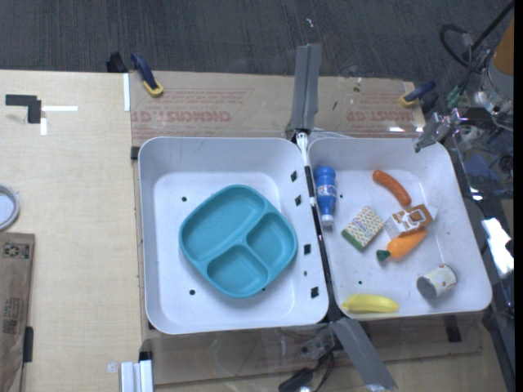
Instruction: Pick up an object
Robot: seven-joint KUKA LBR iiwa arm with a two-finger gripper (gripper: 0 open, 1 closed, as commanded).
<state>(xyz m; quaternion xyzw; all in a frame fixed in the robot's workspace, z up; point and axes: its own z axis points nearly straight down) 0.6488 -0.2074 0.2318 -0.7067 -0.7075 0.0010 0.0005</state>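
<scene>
Pre-grasp: right bin crowded, arm parked at upper right of frame.

Nearest the camera, banana (370,304) and cup (436,282) hug the bottom wall: finger collision likely. Mid-bin, carrot (404,244) touches the carton (409,218), risking a double pick; packet (363,227) lies flat. Farther: bottle (325,192), sausage (392,187) may roll. Gripper (435,129) over the far corner; finger spread I cannot tell.

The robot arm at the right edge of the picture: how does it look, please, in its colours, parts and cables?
Little of it is in frame. The gripper is a small grey metal piece with shiny highlights, above the far right corner of the right bin. Behind it are pale grey body parts, a touch of orange at the top edge, and dark cables looping around. I see no markings.
</scene>
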